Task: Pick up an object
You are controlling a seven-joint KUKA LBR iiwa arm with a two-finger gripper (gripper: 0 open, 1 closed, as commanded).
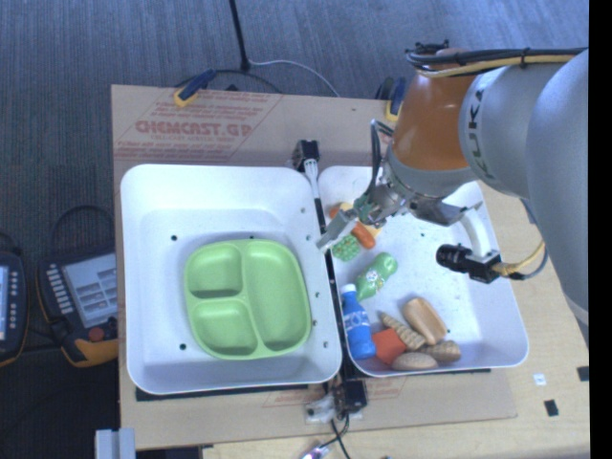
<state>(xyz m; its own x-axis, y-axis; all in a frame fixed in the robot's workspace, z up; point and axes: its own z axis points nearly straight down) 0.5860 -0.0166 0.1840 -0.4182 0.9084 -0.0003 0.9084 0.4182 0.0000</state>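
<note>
Hand [350, 226] sits low over the right bin [499, 338], in the bin's 10 o'clock corner, close to the wall next to the left bin [153, 194]. Cannot tell if the hand is wide or narrow, or if it grips anything.

Orange piece [364, 234] is just at the hand's 4 o'clock; touching or a hair apart, can't tell. Green lumpy piece [346, 250] is just at the hand's 6 o'clock. Green bottle [377, 273] lies tilted near mid-bin, at 5 o'clock from the hand. Blue bottle [356, 323] lies along the bin's 7 o'clock wall. Red piece [387, 345] is just beside it at 4 o'clock. Bread roll [425, 318] lies slantwise at the bin's 6 o'clock, with tan pieces [417, 360] against the 6 o'clock wall.

Arm [535, 113] is grey, with its orange band [430, 137] above the wrist. It comes in from 3 o'clock and hangs over the bin's 12 o'clock half, wrist pitched down toward 8 o'clock.

Left bin holds a green divided plate [249, 297] with three compartments, lying flat about mid-bin. A black clip [306, 153] sits at 12 o'clock where the bins meet.

Desk [143, 156] is a brown board with red print at its 11 o'clock part. A yellow-and-blue clamp [196, 86] sits on its 11 o'clock edge. The floor is grey-blue carpet [96, 27]. A black cable [233, 22] runs in from 12 o'clock. A pendant [81, 295] lies on the floor at 9 o'clock.
</note>
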